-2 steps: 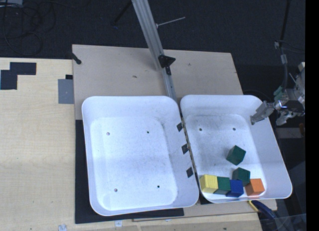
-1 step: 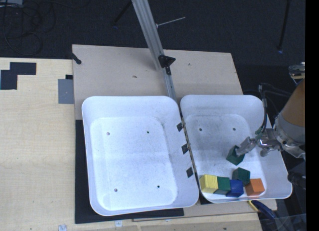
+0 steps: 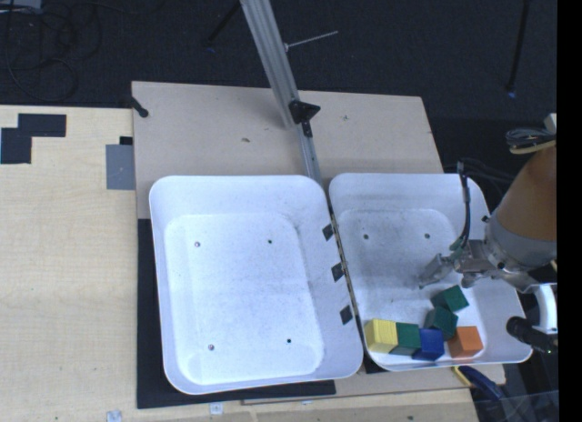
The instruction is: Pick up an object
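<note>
We saw the arm [image 3: 532, 206] reaching in over the right edge of the right bin [image 3: 391, 193], with its gripper [image 3: 447, 270] low above the bin floor, just up from the blocks. Whether the gripper was spread or pressed together, we could not tell; nothing showed between its tips. The blocks lay bunched in the bin's near right corner: a yellow block [image 3: 381, 334], a blue block [image 3: 429, 344], an orange block [image 3: 466, 341] and three green blocks, the nearest green block [image 3: 450, 300] just beside the gripper. The left bin [image 3: 173, 202] stood alongside. We judged this the approach step, with no grasp made. The next move called for settling over one block, likely that green one, and closing on it.
</note>
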Controlling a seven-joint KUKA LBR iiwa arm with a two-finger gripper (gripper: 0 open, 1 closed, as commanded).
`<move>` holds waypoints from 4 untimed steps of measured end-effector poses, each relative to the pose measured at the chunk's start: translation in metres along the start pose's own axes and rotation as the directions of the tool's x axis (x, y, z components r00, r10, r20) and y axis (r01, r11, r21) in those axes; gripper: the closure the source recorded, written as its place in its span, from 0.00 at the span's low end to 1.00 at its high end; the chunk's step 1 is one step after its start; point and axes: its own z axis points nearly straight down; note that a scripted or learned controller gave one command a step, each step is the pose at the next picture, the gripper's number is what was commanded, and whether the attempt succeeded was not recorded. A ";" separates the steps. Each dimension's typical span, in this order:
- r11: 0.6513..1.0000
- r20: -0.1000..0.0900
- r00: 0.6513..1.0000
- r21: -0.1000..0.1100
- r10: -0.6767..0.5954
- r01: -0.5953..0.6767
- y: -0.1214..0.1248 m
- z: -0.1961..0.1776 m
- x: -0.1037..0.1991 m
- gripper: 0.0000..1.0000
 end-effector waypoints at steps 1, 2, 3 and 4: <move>1.000 -0.001 1.000 -0.001 -0.001 0.001 -0.023 0.020 -0.004 0.00; 1.000 0.000 1.000 -0.001 -0.001 0.001 -0.039 0.020 0.026 0.00; 1.000 -0.001 1.000 0.000 0.003 -0.003 -0.039 0.011 0.024 1.00; 1.000 0.000 1.000 0.000 -0.003 0.003 -0.039 -0.006 0.044 1.00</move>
